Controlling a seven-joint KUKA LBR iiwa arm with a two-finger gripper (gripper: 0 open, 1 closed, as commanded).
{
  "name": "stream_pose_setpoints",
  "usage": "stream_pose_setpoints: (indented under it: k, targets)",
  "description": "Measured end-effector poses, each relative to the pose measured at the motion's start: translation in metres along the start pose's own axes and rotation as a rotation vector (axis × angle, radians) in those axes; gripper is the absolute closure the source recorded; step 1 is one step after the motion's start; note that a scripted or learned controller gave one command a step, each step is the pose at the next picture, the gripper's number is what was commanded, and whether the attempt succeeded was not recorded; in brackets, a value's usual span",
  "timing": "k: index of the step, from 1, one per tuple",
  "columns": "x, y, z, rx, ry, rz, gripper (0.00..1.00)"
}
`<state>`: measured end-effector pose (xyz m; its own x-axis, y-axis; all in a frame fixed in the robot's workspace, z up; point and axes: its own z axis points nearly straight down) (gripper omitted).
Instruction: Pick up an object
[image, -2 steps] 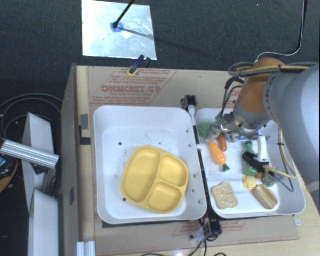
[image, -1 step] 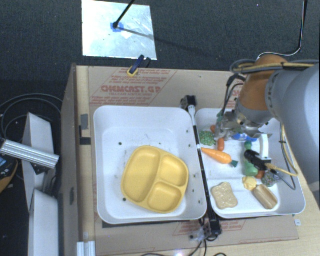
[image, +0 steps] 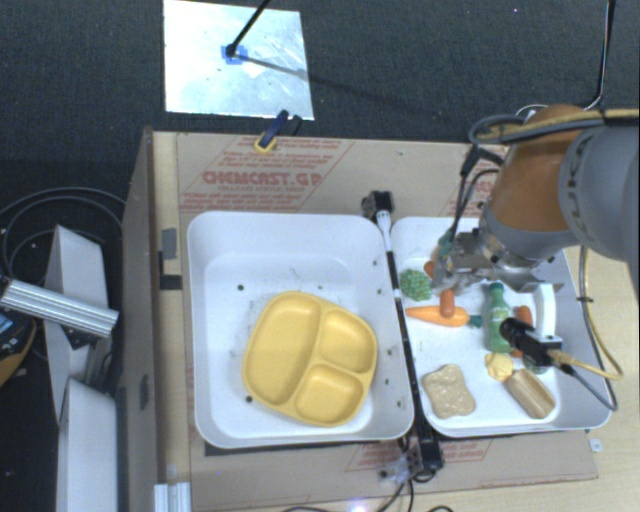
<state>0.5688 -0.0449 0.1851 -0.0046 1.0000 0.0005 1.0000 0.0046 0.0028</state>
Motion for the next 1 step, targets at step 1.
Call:
stream_pose_setpoints:
  k: [1]
  targets:
    - [0.0419, -0.0156, -0.0386, 0.001, 0.0, 0.0, 1.0]
